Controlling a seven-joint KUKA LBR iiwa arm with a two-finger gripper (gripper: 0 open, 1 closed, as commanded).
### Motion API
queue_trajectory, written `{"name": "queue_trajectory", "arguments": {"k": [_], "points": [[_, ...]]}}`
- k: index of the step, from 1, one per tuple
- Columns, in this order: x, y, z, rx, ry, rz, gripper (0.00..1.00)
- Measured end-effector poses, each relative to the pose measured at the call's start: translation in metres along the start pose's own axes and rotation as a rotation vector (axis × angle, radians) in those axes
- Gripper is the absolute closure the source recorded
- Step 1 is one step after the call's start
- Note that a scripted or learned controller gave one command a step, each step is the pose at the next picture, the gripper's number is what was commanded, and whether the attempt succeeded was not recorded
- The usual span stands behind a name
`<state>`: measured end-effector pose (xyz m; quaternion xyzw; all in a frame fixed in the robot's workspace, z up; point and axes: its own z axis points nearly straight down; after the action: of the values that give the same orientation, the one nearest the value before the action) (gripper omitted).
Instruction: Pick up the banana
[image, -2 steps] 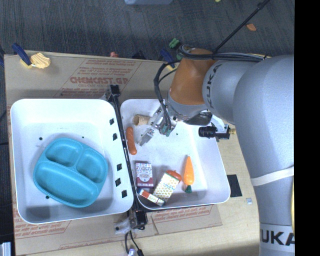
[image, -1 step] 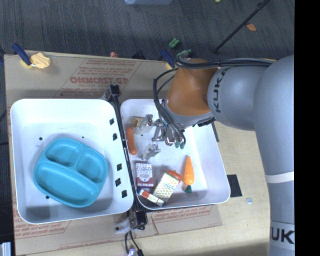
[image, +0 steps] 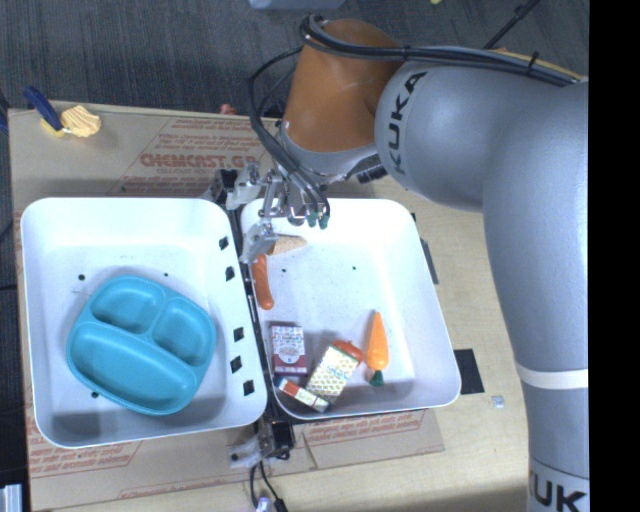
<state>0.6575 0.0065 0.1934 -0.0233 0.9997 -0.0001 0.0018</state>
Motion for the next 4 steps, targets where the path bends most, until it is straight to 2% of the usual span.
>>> {"name": "queue_trajectory", "arguments": {"k": [1,2,3,4], "points": [[0.096,-0.052,0.001,0.001,0.005,0.116,0.00],[0.159,0.003,0.001,0.000,0.006,0.184,0.00],[0.179,0.040,0.001,0.000,0.007,0.079,0.00],[0.177,0.103,0.028,0.001,0.008,0.082,0.00]]}}
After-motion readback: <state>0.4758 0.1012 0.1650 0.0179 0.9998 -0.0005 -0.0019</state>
